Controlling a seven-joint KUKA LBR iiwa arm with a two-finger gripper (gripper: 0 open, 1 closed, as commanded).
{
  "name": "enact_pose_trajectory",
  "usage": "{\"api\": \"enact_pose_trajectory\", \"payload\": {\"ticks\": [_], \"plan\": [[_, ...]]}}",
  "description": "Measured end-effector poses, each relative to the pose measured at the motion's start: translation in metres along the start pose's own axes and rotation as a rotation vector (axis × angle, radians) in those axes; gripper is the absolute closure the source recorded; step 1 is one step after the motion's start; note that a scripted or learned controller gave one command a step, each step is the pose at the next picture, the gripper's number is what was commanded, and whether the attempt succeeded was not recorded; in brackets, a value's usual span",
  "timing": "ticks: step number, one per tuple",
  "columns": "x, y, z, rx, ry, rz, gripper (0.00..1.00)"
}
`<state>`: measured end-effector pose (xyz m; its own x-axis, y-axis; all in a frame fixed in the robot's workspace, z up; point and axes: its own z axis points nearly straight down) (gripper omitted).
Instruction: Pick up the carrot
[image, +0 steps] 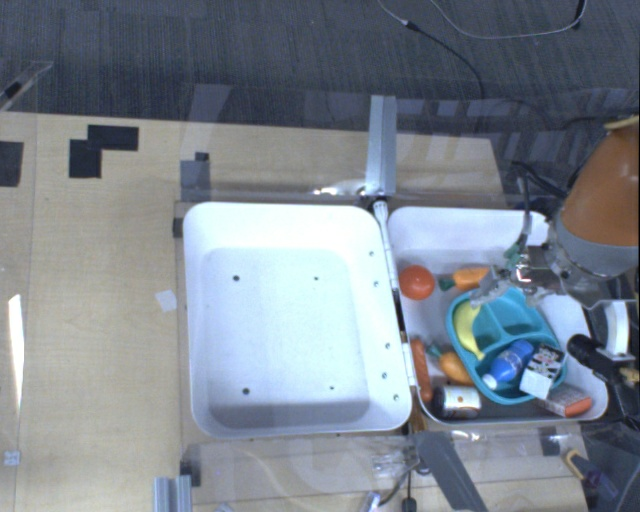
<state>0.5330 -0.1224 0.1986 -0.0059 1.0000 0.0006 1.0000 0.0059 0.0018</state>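
The carrot (470, 277) lies in the right bin (450, 225), in its far half, a short, smooth orange stub. Its long axis runs nearly left to right across the view, with the right end tipped slightly towards the far wall; which end is the tip is too small to tell. Just left of it sits a round orange-red ball (417, 282), close to the wall between the bins. The gripper (512, 272) hangs just right of the carrot, a cluster of grey metal parts below the arm's orange band (608, 190) — whether it is open or closed cannot be made out, and nothing can be seen in its grasp. Nearer the camera a glossy teal tub (512, 322) rests tilted over a yellow piece (464, 318), with a blue bottle (510, 365) against it. A long, thin red-orange piece (421, 368) lies along the dividing wall. The left bin (280, 225) is matt white with rounded corners, its floor marked by a few small dark dots.
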Motion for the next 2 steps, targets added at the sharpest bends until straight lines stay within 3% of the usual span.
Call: {"api": "enact_pose_trajectory", "payload": {"ticks": [1, 2], "plan": [[-0.0143, 0.0753, 0.0303, -0.002, -0.001, -0.176, 0.00], [-0.0142, 0.0754, 0.0302, -0.003, -0.001, -0.176, 0.00]]}}
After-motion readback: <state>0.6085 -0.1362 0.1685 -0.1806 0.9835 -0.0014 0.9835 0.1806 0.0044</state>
